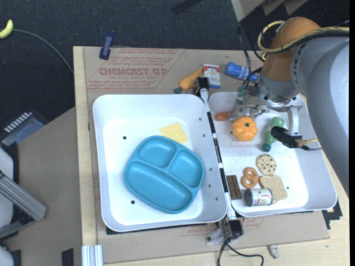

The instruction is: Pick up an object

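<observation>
- Arm reaches in from the right and hangs over the far end of the right bin; wrist points down into the bin's far corner area.
- Gripper sits low, just above and touching or nearly touching the top of the orange pumpkin. Whether it is open, closed or gripping cannot be told; the wrist body hides it.
- Pumpkin lies near the bin's far-left corner, beside the dividing wall. Judged the likely target, since the tool is lined up straight over it.
- Small orange-red piece lies just left of the pumpkin, against the dividing wall.
- Green bottle-shaped toy lies just right of the pumpkin, near enough to get in the way of a grasp.
- Near end of the right bin: round cookie, pretzel, slice of toast, small can on its side, close together, well apart from the gripper.
- Left bin: blue divided plate in the middle, yellow wedge by the plate's far edge.
- Outside the bins, on the board past the far edge: a few toys, including a blue bottle.
- Pick not yet confirmed; nothing seen lifted.
</observation>
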Controlling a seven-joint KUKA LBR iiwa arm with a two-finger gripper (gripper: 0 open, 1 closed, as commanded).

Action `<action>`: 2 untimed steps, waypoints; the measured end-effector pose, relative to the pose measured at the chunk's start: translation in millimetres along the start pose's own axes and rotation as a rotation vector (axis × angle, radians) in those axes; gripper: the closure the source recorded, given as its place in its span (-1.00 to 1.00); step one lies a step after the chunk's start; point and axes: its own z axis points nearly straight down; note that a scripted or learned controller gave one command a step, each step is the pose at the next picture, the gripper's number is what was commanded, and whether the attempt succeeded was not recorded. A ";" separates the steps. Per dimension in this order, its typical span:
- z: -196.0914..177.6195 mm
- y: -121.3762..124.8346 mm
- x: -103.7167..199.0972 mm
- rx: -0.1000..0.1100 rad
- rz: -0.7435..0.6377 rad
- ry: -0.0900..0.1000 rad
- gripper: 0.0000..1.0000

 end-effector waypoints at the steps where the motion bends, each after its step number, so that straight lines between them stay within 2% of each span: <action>1: -92.0 -69.6 63.6 -0.018 -0.002 0.002 1.00; 2: -116.0 -72.6 56.5 -0.020 -0.001 0.000 1.00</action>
